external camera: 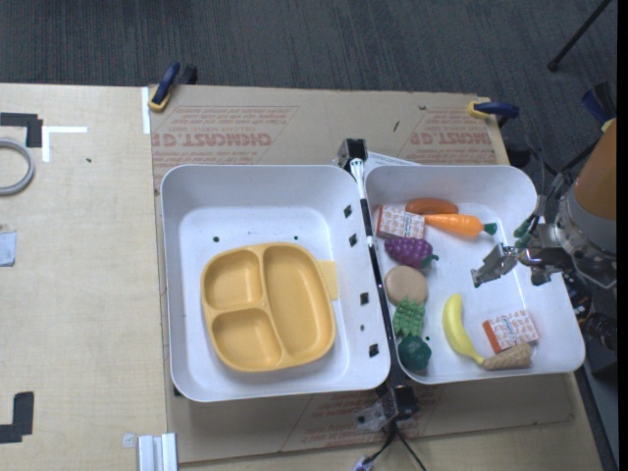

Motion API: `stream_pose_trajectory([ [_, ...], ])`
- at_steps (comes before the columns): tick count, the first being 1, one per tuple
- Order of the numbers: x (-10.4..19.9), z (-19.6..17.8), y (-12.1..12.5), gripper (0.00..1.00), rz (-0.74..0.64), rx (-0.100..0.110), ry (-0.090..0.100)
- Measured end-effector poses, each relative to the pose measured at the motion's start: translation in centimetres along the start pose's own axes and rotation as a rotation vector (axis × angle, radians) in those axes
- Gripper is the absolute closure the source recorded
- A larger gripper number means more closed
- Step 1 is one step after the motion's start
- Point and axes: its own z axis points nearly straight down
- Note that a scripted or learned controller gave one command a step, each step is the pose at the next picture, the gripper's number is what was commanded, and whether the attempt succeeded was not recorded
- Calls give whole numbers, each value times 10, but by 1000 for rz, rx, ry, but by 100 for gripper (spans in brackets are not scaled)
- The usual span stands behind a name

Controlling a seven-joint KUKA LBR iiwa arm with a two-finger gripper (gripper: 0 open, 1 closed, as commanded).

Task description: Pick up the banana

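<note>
Banana (455, 328) lies on the floor of the right bin (555, 361), free of the arm, a smooth yellow curved shape. Its long axis runs from the bin's middle down toward the near wall, with the lower tip bending right until it touches a tan cone-shaped piece (508, 359). Just right of the banana sits a small printed carton (510, 330), red and white, tilted. Left of the banana a round beige disc (405, 285) lies above a spiky green piece (409, 316) and a dark green lump (414, 352). Farther up from the banana are a knobbly purple grape bunch (410, 251), a second printed carton (399, 223), an orange carrot (457, 225) lying across the bin, and a reddish sausage shape (432, 206).

The grey arm (599, 189), with its orange band, comes in over the right wall of the bin, wrist turned left. Its gripper (496, 263) hangs above the bin up and to the right of the banana, apart from it, its fingers spread apart and grasping nothing.

Well left of the banana, the left bin (186, 263) holds a yellow three-compartment plate (267, 305) of glossy plastic with rounded corners. Both bins rest on brown cardboard (235, 130) laid over the pale wooden bench (74, 292).
</note>
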Motion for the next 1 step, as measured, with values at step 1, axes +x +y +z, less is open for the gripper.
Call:
stream_pose_trajectory([
  [1, 17, 136, -4, 0, -86, 0, 1],
])
